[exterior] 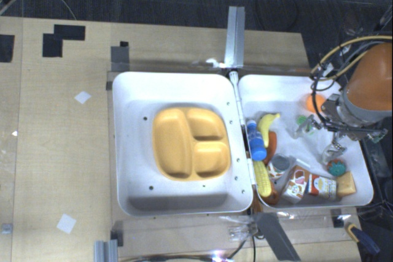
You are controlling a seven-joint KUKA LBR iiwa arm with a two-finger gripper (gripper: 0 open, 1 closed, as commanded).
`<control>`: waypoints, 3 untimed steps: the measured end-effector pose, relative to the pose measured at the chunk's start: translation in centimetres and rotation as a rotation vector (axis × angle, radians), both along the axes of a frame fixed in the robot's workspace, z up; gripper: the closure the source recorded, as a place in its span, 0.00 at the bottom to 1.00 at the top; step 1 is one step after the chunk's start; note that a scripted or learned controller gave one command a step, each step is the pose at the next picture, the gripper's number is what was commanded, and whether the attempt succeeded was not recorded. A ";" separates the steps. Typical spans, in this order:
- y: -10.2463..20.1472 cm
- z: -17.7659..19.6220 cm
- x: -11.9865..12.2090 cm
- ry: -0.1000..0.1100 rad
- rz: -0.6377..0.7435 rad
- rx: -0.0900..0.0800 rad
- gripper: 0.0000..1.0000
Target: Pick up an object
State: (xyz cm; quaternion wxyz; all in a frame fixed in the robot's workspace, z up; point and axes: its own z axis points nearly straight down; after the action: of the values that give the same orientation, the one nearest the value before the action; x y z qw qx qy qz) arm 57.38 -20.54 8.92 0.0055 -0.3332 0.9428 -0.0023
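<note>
Gripper (335, 149): grip state cannot be told | right bin (362, 193): banana (266, 124), corn (262, 176), carton (309, 184) | left bin (132, 132): yellow tray (190, 143)

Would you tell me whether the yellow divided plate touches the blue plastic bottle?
Apart: the camera view shows the plate in the left bin, the bottle beyond the divider.

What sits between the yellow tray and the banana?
In the camera view, the bins' white walls and a blue bottle lie between the yellow tray and the banana.
</note>
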 end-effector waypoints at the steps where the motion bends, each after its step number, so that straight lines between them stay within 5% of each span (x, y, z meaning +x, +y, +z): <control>1: 1.4 0.1 9.9 -0.003 -0.165 0.003 0.00; 2: 0.7 4.1 9.9 -0.004 -0.424 0.005 0.00; 3: 6.5 -0.1 9.4 0.022 -0.815 0.001 0.00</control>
State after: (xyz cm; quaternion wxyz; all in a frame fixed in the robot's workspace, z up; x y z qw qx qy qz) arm 66.74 -14.01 8.83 -0.0056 0.0679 0.9977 -0.0002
